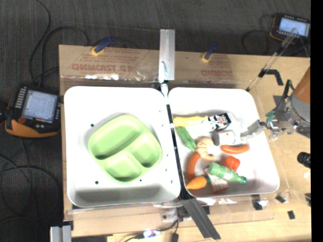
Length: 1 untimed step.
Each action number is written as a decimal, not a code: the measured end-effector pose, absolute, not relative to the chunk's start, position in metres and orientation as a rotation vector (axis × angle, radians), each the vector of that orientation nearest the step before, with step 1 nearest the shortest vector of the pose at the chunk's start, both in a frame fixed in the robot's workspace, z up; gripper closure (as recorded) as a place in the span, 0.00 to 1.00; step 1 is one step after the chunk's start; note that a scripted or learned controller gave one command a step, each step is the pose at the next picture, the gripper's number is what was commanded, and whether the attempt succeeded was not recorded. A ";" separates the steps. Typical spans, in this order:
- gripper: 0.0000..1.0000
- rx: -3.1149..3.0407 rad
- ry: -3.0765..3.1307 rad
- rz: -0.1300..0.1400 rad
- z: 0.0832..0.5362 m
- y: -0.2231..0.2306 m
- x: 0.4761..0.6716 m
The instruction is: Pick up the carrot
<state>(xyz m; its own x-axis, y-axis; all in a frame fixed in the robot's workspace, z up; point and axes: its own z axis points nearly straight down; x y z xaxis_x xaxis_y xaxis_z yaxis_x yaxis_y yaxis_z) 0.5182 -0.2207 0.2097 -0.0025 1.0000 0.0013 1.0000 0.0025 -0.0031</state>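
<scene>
The carrot (197, 182), short and orange, lies at the front left of the right bin (262, 150), next to a green bottle (225, 173). An orange-red elongated piece (192, 164) lies just behind it. My gripper (251, 130) reaches in over the bin's right rim, low and slanted toward the middle. It is well to the right of and behind the carrot, closest to a red-orange sausage (234, 148). Nothing shows in its grip.
The right bin also holds a yellow piece (191, 120), a green vegetable (185, 137), a beige lump (204, 145), a red piece (231, 162) and a black-and-white item (220, 120). The left bin (75, 135) holds a green divided plate (126, 147).
</scene>
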 end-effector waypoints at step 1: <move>0.00 -2.218 -2.220 -0.005 0.097 -0.207 0.497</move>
<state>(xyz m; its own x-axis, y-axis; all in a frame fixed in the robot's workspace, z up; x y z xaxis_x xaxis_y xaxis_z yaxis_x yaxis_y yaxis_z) 0.4966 -0.2068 0.0969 -0.0006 1.0000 0.0049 1.0000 0.0006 0.0000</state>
